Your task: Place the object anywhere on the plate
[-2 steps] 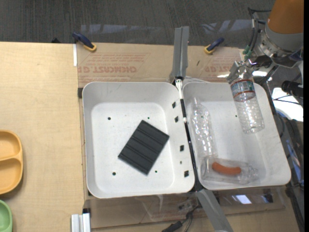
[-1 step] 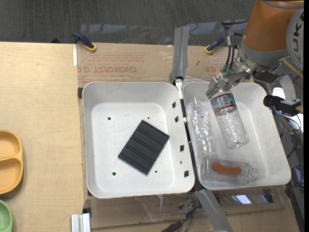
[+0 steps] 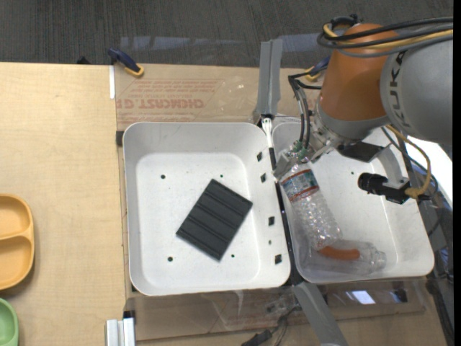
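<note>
From the right, the grey arm (image 3: 421, 78) reaches over the right bin (image 3: 410, 254), its orange band bulking above the wrist and hiding most of what hangs below. The end effector (image 3: 299, 152) sits low at that bin's upper left corner, just over the cap end of a clear plastic bottle (image 3: 311, 207); whether it is apart or together cannot be told, since the wrist and cables cover it. The bottle lies on its side, slanting from the corner down toward the bin's middle, its labelled neck next to the wall shared with the left bin (image 3: 140, 215). Near the right bin's lower edge, a small orange thing (image 3: 338, 251) lies under a clear wrapper, just beside the bottle's base. In the left bin a dark ridged slab (image 3: 215, 218) lies flat and turned at an angle, well apart from every wall, with bare white floor all round it. On the table (image 3: 57, 135) at the far left edge lies an orange divided plate (image 3: 14, 244), cut off by the frame, well apart from both bins, with a green rim (image 3: 6, 323) below it.
</note>
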Tool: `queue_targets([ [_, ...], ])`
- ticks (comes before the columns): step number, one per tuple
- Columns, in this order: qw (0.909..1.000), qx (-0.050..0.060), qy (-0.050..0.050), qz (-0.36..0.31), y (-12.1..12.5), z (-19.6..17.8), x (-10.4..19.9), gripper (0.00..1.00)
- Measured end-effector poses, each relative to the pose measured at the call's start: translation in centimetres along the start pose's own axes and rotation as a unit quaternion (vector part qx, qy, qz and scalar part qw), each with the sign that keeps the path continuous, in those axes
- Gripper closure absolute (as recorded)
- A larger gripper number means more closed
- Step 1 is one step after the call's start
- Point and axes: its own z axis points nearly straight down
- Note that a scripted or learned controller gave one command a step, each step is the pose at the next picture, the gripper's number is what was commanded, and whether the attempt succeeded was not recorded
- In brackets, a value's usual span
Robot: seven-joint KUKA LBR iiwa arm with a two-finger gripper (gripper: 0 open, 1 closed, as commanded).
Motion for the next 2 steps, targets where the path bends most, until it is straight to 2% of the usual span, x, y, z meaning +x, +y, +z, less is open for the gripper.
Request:
queue_targets([
  [1,1.0000,0.000,0.000,0.009,-0.2,0.2,7.6,1.00],
  [2,0.9999,0.000,0.000,-0.017,-3.2,-5.4,15.7,1.00],
])
